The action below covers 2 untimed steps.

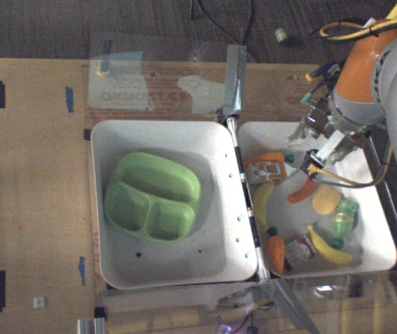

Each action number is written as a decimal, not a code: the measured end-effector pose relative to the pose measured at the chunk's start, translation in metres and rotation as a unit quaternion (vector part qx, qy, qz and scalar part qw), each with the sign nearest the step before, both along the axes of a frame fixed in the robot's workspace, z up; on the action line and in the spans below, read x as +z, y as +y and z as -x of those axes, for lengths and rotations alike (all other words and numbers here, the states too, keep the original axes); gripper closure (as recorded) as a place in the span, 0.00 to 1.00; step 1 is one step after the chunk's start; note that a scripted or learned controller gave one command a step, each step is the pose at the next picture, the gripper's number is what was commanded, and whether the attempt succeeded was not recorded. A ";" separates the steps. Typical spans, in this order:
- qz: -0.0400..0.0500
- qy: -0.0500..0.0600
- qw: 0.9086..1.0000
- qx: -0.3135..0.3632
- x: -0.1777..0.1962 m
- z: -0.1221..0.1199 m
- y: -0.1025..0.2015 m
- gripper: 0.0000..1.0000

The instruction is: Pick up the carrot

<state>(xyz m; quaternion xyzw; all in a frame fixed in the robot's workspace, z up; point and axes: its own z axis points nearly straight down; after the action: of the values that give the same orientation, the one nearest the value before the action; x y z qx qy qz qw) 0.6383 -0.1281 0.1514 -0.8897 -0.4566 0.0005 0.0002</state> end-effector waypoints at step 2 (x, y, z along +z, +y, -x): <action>0.000 0.002 0.984 -0.176 -0.035 0.009 -0.013 0.00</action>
<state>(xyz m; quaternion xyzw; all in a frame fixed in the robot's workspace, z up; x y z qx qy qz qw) 0.6291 -0.1407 0.1160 -0.9561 -0.2931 0.0020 0.0016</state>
